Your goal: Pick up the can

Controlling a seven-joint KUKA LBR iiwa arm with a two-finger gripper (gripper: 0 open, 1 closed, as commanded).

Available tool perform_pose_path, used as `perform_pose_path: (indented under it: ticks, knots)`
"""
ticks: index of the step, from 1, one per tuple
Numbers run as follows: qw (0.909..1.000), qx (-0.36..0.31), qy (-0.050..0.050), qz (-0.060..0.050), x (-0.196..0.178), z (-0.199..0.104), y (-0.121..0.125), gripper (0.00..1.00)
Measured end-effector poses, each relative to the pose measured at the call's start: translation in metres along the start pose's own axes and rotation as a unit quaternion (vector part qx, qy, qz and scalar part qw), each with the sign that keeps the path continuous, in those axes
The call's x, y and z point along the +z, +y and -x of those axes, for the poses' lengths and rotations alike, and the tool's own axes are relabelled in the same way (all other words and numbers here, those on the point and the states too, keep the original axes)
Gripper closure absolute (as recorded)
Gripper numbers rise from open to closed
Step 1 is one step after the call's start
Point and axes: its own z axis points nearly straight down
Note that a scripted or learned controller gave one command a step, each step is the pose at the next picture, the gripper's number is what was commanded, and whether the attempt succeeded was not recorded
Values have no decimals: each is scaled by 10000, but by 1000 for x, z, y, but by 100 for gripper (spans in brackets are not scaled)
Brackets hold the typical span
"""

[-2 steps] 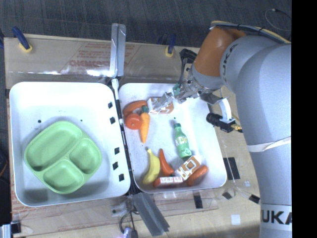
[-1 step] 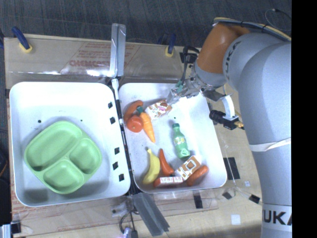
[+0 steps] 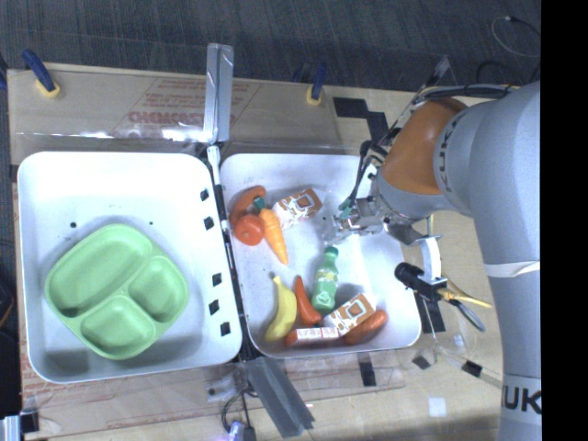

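We cannot tell how the claw (image 3: pixel 354 217) stands, nor pick out the can for certain among the carrot (image 3: pixel 273 232), green bottle (image 3: pixel 325 281) and banana (image 3: pixel 283 310) in the right bin (image 3: pixel 303 166), so we should locate it first before descending.

Grey arm (image 3: pixel 496 163) reaches in from right; hand (image 3: pixel 354 217) lowered, wrist bent leftward.

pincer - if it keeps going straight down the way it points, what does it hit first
Probably bare white floor of the right bin, close to the green bottle. The pincer hangs over the bin's right part; depth is hard to judge from this slanted view.
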Motion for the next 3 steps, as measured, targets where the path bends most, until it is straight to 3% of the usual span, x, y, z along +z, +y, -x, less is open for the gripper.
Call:
perform_pose_path:
  ticks: [1, 2, 3]
  knots:
    - [10000, 0, 0, 0, 0, 0, 0, 0]
    - [9973, 718, 37, -139, 4, 6, 65, 0]
    - [9994, 332, 5, -4, 0, -19, 54, 0]
